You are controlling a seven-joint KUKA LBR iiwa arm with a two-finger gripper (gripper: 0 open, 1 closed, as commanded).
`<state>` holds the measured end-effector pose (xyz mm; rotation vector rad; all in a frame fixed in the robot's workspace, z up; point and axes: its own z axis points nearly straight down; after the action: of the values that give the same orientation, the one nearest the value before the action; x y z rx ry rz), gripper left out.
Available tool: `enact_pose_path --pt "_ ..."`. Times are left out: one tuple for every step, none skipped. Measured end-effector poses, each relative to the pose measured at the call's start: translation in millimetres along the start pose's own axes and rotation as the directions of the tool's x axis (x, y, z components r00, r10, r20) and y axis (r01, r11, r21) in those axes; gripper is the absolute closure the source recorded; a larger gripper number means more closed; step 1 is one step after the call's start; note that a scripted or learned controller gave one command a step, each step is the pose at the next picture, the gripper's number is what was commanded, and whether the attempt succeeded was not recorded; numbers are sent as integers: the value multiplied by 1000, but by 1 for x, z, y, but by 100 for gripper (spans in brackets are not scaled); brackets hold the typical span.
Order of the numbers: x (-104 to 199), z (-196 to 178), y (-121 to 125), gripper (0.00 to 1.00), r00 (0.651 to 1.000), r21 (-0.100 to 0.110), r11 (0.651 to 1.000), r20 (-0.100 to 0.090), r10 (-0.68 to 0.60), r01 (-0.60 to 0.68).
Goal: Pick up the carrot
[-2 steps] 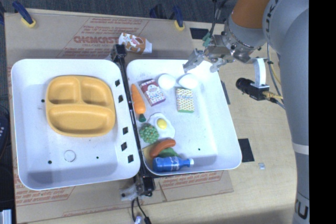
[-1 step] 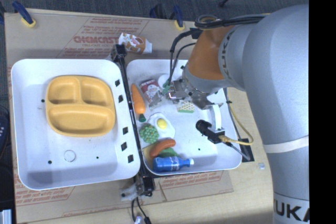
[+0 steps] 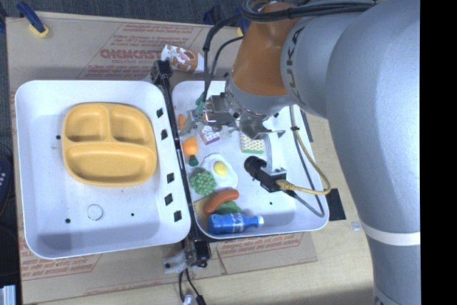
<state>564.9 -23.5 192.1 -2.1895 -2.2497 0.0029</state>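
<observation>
The carrot [image 3: 190,147], short and orange with a small green top, lies near the left wall of the right bin [image 3: 307,219]. My gripper [image 3: 209,119] hangs low over the upper part of that bin, just up and to the right of the carrot and apart from it. A small purple and white piece [image 3: 211,133] sits directly under the gripper. The arm's orange band and grey body hide the bin's upper right part.
Below the carrot lie a fried egg [image 3: 220,169], green peas [image 3: 203,183], a sausage [image 3: 221,198] and a blue bottle [image 3: 235,223]. A green checkered piece [image 3: 251,144] lies to the right. The left bin [image 3: 36,225] holds a yellow divided plate [image 3: 109,141].
</observation>
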Motion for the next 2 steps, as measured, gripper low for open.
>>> enact_pose_path --pt "-1 1 0 0 1000 1 1000 1 2 -2" --pt "-1 1 0 0 1000 1 1000 1 2 -2"
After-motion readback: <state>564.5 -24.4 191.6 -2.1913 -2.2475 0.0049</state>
